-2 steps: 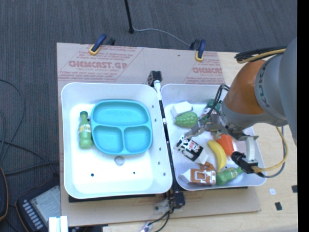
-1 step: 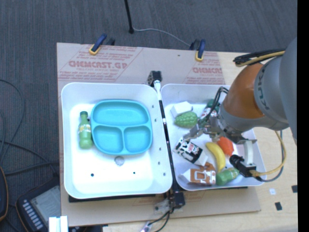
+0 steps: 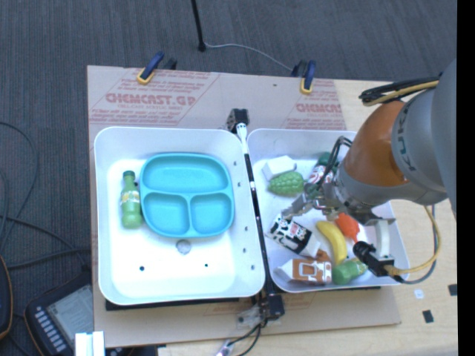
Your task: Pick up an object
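Arm (image 3: 393,150) hides the right bin's (image 3: 261,199) far corner.

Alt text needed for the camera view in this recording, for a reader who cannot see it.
A grey arm with an orange band reaches from the right over the right bin, its tool low among toy items: a banana, a green bumpy fruit, a small carton. The left bin holds a blue divided plate and a green bottle.

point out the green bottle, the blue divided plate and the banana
green bottle (image 3: 131,201), camera view, on the middle of its body
blue divided plate (image 3: 186,194), camera view, on the ridge between its compartments
banana (image 3: 334,241), camera view, on the middle of its yellow curve
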Robot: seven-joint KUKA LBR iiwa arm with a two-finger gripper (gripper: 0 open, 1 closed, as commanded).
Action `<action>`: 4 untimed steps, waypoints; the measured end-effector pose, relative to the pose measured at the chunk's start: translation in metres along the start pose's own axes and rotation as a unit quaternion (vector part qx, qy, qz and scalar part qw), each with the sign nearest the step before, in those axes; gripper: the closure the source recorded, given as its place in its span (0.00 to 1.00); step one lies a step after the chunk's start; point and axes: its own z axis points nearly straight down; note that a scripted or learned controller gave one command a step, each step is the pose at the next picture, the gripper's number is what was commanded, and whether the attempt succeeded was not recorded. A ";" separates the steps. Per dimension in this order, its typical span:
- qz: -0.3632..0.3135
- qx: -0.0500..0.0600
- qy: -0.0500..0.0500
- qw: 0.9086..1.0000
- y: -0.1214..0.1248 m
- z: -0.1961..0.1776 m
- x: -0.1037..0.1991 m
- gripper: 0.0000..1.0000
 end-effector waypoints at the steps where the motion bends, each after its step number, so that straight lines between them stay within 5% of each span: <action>1: 0.000 -0.002 0.001 1.000 0.002 -0.009 0.002 1.00; 2: 0.000 -0.002 0.001 1.000 0.002 -0.009 0.002 0.00; 3: -0.002 0.011 0.003 1.000 -0.040 0.019 -0.003 0.00; 4: -0.002 0.010 0.002 1.000 -0.039 0.008 -0.004 1.00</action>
